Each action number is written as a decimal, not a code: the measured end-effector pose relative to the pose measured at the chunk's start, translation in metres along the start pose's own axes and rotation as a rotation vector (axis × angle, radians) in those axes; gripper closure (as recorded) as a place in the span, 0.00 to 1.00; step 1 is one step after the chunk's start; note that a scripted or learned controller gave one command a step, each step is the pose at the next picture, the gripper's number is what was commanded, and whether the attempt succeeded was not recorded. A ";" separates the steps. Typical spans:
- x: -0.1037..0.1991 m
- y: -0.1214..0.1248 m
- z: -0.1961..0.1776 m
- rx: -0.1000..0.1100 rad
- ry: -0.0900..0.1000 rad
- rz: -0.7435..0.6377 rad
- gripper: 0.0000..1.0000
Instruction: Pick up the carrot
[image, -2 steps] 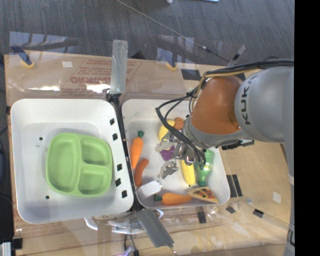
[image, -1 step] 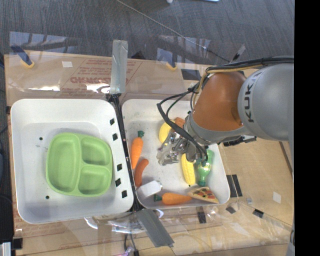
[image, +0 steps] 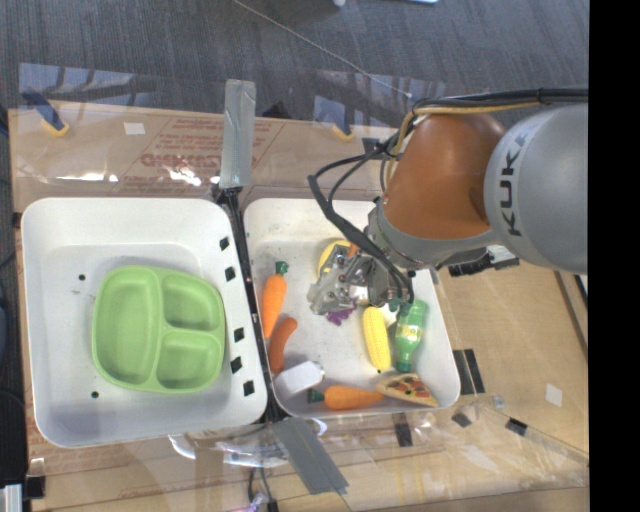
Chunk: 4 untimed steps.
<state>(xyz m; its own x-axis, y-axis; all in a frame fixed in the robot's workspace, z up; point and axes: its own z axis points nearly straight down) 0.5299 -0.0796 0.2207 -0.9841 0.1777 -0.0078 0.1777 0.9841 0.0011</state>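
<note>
End effector (image: 340, 285): low in the right bin (image: 440, 330); grip state cannot be told.
Carrot (image: 272, 298): lying by that bin's left wall, apart from the end effector.
Left bin (image: 40, 300): holds a green divided plate (image: 158, 328).

Arm (image: 480, 190) reaching from right, tool (image: 345, 285) lowered

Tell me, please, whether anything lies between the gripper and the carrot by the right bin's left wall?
Nothing visible does. The gripper hangs over the middle of the right bin; the carrot lies to its left along the bin's left wall, with bare white floor between them. An orange sausage touches the carrot's lower end, beside the path.
</note>
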 end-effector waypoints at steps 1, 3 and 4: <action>0.002 0.047 0.030 0.002 0.012 0.245 1.00; 0.011 0.127 -0.005 0.000 0.004 0.022 1.00; -0.014 0.135 -0.015 0.000 0.003 -0.199 1.00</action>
<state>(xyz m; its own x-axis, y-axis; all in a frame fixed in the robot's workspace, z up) 0.5672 0.0504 0.2356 -0.9998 -0.0200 -0.0048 -0.0200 0.9998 0.0002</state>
